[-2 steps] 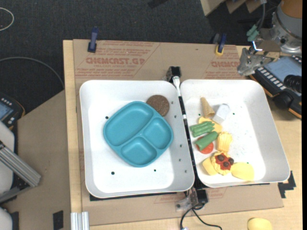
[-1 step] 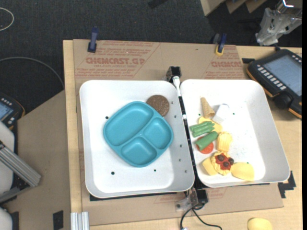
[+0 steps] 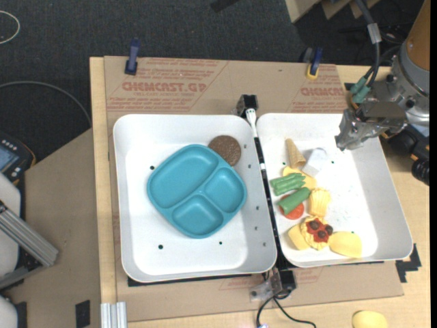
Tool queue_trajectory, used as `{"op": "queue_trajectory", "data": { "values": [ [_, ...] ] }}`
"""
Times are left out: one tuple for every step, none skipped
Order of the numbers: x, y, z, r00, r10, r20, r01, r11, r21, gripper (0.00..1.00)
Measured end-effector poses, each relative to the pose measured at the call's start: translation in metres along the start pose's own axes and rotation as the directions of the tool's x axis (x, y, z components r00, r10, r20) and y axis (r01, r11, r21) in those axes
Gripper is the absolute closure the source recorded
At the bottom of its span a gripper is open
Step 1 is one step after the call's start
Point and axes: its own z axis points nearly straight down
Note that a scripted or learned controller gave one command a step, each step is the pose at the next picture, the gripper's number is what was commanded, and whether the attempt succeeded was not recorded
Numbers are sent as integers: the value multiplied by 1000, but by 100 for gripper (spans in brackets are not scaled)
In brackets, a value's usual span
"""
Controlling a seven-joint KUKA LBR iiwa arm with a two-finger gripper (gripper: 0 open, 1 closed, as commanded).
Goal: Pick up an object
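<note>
While the arm is reaching in from the right, its gripper (image 3: 346, 140) is hanging over the far right part of the right bin (image 3: 382, 176), and from where I am standing I cannot tell whether it is open or closed; nothing is showing in it. Just beside it, toward the bin's middle, a small white block (image 3: 316, 161) is lying next to an ice-cream cone (image 3: 295, 152) that is pointing toward the far rim. Nearer the front edge of the desk (image 3: 205, 80), a heap of toy food is sitting along the bin's left side: two green pods (image 3: 289, 190), a red piece (image 3: 293, 212), a ridged yellow piece (image 3: 319, 201), a yellow piece topped with red and dark bits (image 3: 313, 232), and a lemon (image 3: 346, 244) close to the front rim. Across the divider, the left bin (image 3: 136, 231) is carrying a blue sectioned plate (image 3: 196, 190), with a brown cookie (image 3: 225, 148) touching its far edge.
</note>
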Motion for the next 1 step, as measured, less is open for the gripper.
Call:
{"op": "queue_trajectory", "data": {
  "values": [
    [30,-10,79,1000,-5,1,5,1000,-5,100]
  ]
}}
